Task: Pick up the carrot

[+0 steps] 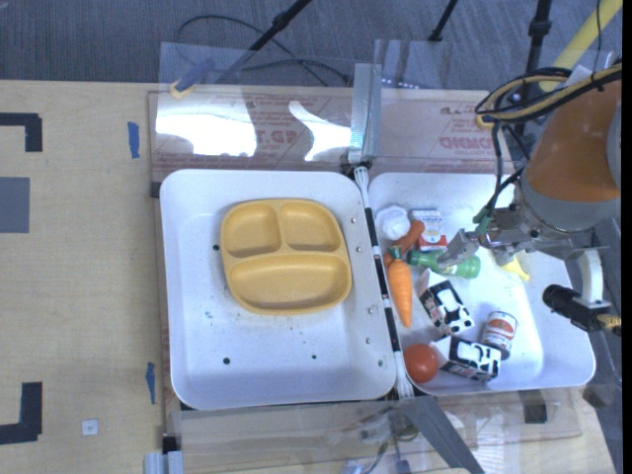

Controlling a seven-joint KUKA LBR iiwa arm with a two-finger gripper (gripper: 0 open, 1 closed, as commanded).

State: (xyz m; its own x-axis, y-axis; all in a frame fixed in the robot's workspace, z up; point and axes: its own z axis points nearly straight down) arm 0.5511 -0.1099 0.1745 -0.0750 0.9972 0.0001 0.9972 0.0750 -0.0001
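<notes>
Carrot [399, 292] lies along the right bin's [568, 349] left wall, beside the tomato [422, 361] — my gripper [462, 252] hovers nearby, grip unreadable, so I'd approach from its open side.

1 fixed camera looks down at a slant on 2 white bins [188, 294].

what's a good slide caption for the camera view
Pincer hovers in the right bin near the carrot; yellow divided plate in the left bin.

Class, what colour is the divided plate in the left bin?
Yellow. The plate shows best in the camera view.
</notes>
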